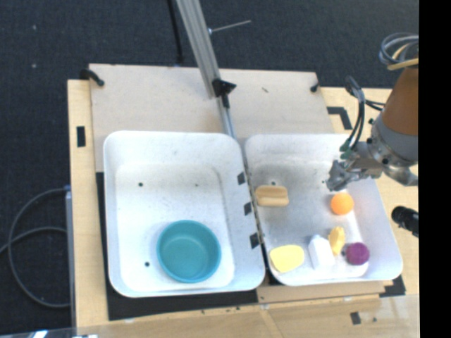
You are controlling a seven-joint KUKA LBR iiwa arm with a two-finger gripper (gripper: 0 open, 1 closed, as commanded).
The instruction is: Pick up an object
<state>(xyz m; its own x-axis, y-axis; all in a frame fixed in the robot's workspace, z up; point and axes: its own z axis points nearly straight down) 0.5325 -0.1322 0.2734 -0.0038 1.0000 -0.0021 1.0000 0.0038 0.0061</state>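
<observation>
Claw (338, 178) state cannot be told, nothing seen held; orange ball (342, 203) just beside it could be nudged and rolled off by an off-centre descent.

Legible text, labels, brands, numbers, signs: none. No readable marking stands on the two shallow white plastic bins (127, 189), the pale wooden bench top (176, 97), or the small objects at 4 o'clock.

bowl (188, 251) in left bin (127, 153), ball (342, 203) in right bin (296, 146)
</observation>
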